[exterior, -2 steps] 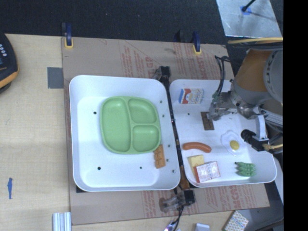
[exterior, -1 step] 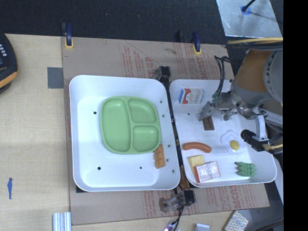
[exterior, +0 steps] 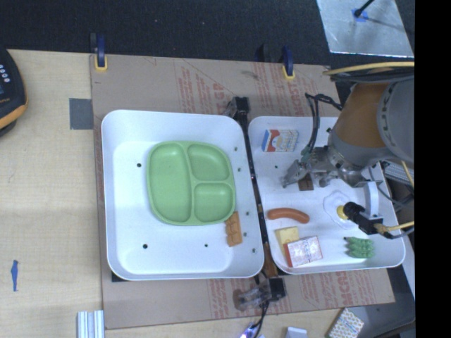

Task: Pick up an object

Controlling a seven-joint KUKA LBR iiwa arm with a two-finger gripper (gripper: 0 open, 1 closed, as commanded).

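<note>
The shallow white left bin (exterior: 127, 259) carries a pale green plastic plate with three compartments (exterior: 190, 182) in its middle. A small brown waffle-patterned biscuit piece (exterior: 233, 229) lies at 4 o'clock from that plate, just beside its rim.

The shallow white right bin (exterior: 320, 227) is where I work. At its 11 o'clock corner stands a small white carton with blue and orange print (exterior: 280, 141). Toward 7 o'clock lie a pale yellow cube (exterior: 285, 234) and, just above it, an orange-red sausage (exterior: 287, 215). A red-and-white printed packet (exterior: 304, 251) touches the cube at its 4 o'clock.

My gripper (exterior: 304, 173) hangs at 5 o'clock from the carton. A small dark brown block (exterior: 306, 184) shows directly at its lower edge, at 6 o'clock. I judge this block to be the thing I am going for (it is the one nearest the tool). It looks short, squarish and matt. The tool covers part of it, so its full shape is not clear to me.

How far the gripper is open I cannot tell from this slanted view, and I see nothing surely held in it. To do the step well I would center over the block and go down straight. I would close on two opposite sides and lift only when the hold is firm. The carton is near, so I would avoid any sideways sweep.

A green knobbly toy (exterior: 358, 247) rests at the 4 o'clock corner, well apart.
</note>
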